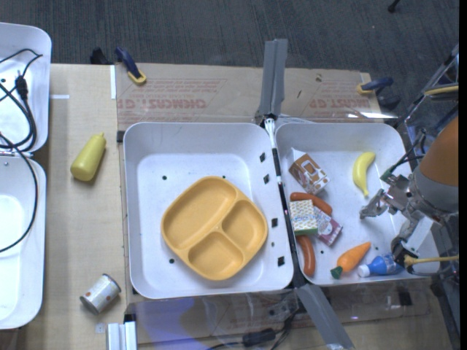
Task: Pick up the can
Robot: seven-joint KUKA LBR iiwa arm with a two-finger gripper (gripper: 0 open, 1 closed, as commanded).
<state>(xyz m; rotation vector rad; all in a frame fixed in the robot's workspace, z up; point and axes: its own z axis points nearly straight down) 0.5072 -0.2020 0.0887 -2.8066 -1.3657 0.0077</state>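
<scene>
We look down on a pale wooden counter (80,217) carrying two shallow white plastic bins side by side. The left bin (146,152) holds a yellow three-compartment plastic plate (214,228), lying flat near its middle. The right bin (387,133) holds a scatter of toy food: a yellow plastic banana (363,171), a brown printed carton (308,173), a green-and-white box (303,217), two red sausages (306,254), an orange toy carrot (352,258) and a small white bottle with a blue cap (381,266).

The grey arm with its orange band (443,162) reaches in from the right, and its gripper (379,204) hangs over the right bin, near the banana and above the carrot; we cannot tell how it is set, and nothing shows between its tips.

The small silver metal can with a pale printed label (100,294) lies on its side outside both bins, on the counter beside the left bin's near corner, well apart from the gripper. A mustard-yellow squeeze bottle (87,158) lies farther up the same strip of counter.

We judge the can light, rigid and smooth-walled, likely to roll when nudged. The surest hold looks to be across its round body at mid-length, squeezing on the curved sides so it cannot slip sideways.
</scene>
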